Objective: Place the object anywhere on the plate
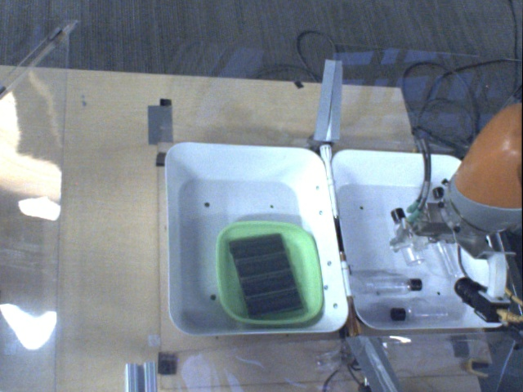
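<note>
Two clear tubes point(392, 284) lie just below the claw point(409, 239), whose grip I cannot tell.

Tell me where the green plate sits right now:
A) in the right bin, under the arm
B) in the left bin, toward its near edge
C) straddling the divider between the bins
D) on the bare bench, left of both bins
B: the green plate lies inside the left bin, close to its near wall, with a dark ridged block on it; the arm is over the right bin.
</note>
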`<state>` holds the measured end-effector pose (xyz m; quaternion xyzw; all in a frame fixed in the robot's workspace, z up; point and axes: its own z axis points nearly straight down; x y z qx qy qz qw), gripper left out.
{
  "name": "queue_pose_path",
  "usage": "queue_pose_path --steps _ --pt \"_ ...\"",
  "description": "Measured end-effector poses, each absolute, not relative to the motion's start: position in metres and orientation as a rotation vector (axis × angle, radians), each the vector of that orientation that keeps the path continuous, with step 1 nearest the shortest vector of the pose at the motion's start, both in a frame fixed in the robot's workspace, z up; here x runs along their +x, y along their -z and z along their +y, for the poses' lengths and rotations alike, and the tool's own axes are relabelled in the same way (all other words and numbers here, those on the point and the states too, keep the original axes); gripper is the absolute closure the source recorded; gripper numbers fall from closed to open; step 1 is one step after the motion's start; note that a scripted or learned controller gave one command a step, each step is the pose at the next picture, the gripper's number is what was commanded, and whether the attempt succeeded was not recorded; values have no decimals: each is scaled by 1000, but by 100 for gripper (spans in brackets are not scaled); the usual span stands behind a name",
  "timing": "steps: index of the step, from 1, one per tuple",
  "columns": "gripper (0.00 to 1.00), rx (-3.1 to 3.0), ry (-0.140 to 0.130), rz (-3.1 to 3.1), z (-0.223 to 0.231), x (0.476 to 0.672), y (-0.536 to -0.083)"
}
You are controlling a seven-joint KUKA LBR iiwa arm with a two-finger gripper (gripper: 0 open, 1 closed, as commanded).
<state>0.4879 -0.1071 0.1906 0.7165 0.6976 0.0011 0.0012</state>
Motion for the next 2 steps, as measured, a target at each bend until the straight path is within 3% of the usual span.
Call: queue_pose_path --steps 2 --pt "100 1828 -5 2551 28 488 -184"
